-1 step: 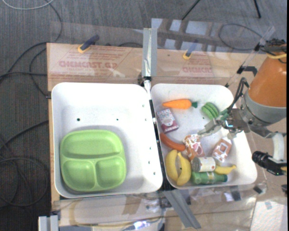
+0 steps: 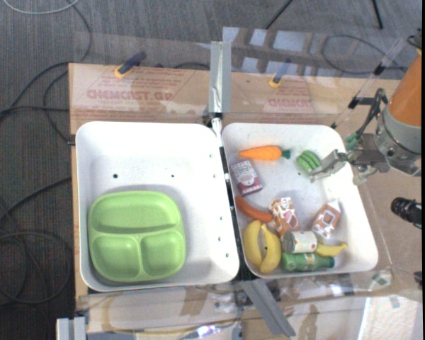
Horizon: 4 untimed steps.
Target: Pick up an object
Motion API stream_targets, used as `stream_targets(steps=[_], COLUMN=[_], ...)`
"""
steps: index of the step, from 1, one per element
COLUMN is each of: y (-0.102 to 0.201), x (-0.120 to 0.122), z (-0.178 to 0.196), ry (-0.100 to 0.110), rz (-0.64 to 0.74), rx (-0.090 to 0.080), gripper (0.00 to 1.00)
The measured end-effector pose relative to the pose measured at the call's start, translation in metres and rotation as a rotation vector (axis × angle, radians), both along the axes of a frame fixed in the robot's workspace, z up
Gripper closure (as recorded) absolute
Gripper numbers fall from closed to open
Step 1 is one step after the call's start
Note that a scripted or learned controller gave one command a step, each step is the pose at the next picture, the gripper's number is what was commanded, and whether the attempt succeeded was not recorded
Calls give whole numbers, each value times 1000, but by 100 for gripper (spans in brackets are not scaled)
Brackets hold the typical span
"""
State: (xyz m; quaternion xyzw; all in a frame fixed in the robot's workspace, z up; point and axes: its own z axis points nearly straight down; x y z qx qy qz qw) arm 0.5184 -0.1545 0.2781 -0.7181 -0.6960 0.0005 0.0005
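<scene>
The right bin [image 2: 350, 211] holds several toy foods: an orange carrot [image 2: 261, 153], a green ridged piece [image 2: 308, 161], a maroon packet [image 2: 246, 176], a yellow banana [image 2: 258, 246], two small cartons [image 2: 284, 214] [image 2: 326, 219], a can [image 2: 299, 242] and a green bottle [image 2: 308, 262]. My gripper [image 2: 338, 172] hovers over the bin's upper right side, just right of the green piece. It is open, and nothing sits between its fingers [image 2: 324, 167].
A green divided plate [image 2: 136, 234] lies in the left bin [image 2: 149, 147]. A red-orange sausage [image 2: 253, 209] and a small banana [image 2: 331, 248] also lie in the right bin. Cables trail over the floor to the left and behind the bench.
</scene>
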Motion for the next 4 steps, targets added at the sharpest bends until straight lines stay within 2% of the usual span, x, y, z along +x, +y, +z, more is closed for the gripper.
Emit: stream_targets(steps=[1, 2, 3, 4], y=[-59, -58, -62, -11], x=[2, -4, -5, 5], z=[-80, -181, -172, -72], ry=[1, -6, -6, 1], rz=[67, -7, -12, 37], rx=[0, 10, 4, 0], gripper=[0, 0, 100, 100])
